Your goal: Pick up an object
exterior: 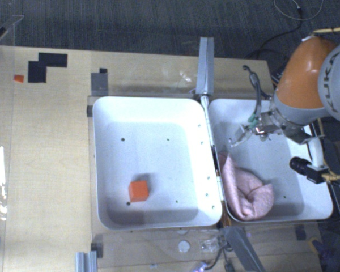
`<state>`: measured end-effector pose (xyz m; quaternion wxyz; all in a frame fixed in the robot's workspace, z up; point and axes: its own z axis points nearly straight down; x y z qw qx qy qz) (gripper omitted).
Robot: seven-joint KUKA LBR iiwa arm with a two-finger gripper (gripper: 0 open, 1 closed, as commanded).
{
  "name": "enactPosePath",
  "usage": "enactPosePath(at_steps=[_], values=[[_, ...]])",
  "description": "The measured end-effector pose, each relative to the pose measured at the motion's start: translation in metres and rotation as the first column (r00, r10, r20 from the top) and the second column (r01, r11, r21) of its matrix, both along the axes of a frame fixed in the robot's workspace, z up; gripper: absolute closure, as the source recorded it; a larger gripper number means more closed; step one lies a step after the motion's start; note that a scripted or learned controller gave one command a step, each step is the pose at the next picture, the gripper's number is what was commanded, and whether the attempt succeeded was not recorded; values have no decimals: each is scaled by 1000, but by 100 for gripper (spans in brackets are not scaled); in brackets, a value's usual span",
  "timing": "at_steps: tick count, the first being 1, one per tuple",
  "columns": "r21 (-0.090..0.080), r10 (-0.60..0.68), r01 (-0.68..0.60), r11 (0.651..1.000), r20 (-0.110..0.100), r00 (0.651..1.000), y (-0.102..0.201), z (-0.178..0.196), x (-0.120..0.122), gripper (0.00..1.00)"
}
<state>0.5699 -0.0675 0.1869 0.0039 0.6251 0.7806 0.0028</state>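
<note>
Orange foam-like cube (pixel 139 191) sits alone in the left shallow white plastic bin (pixel 149 109), at about 7 o'clock on the bin floor, near the front wall but not touching it. Crumpled pink cloth (pixel 246 191) lies in the right shallow white plastic bin (pixel 314 205), at about 7 o'clock there, pressed against the divider side and the front wall. Grey KUKA arm w/ orange band (pixel 306 75) reaches in from 3 o'clock, hanging over the right bin's upper half. Two-finger metal gripper (pixel 241 137) points toward 8 o'clock, above bare bin floor, just above the cloth at its 12 o'clock & apart from it. Nothing between the fingers; whether they are spread or closed can't be told at this angle, too small and blurred. Cube is well apart from the gripper, across the divider, at roughly 8 o'clock from it. Grey metal bracket (pixel 205 67) stands at 12 o'clock where the two bins meet. On the pale wooden bench (pixel 45 152), at 10 o'clock from the left bin, black L-shaped marker (pixel 44 66) w/ a small orange square (pixel 18 79) just beside it. Thin black cables (pixel 297 7) loop over the dark floor at 1 o'clock.
</note>
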Motion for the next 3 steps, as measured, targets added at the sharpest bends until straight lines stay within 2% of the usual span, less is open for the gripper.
enactPosePath(at_steps=[1,2,3], values=[[0,-43,43,999,-1,999,-74,-93,-37,0],[-1,-111,111,994,0,994,-75,7,-63,0],[0,-83,83,997,1,997,-50,-91,-70,0]])
